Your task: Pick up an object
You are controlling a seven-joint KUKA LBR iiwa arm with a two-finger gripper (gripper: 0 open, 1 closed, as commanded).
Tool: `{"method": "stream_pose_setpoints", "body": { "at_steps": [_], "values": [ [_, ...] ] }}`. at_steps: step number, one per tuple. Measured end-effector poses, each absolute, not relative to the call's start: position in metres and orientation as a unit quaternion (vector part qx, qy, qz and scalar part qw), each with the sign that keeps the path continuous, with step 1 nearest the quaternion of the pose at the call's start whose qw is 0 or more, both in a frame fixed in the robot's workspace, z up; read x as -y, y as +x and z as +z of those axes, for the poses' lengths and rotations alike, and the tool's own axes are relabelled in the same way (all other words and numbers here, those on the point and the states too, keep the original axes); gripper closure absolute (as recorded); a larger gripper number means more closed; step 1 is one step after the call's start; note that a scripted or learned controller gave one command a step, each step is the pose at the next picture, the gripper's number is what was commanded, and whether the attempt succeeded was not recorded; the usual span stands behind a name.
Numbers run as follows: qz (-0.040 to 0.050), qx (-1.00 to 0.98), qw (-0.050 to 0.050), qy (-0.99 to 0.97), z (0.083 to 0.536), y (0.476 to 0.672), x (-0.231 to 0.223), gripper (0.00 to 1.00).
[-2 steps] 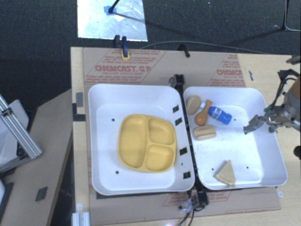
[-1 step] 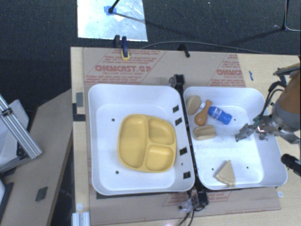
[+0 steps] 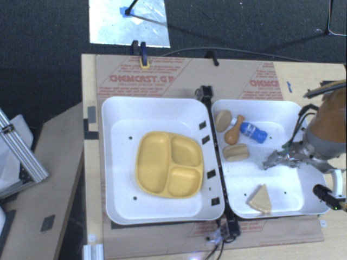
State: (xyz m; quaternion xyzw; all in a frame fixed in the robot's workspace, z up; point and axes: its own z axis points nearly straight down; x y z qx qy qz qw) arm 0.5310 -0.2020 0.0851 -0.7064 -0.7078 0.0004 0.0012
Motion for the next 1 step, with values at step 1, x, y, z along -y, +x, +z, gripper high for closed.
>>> {"method": "stream_pose_setpoints", "body": {
  "at_steps": [1],
  "values": [
    [-0.0009,0.708,-0.002,-0.706,0.0984,0.5325,0.2028,1.0]
  ]
}}
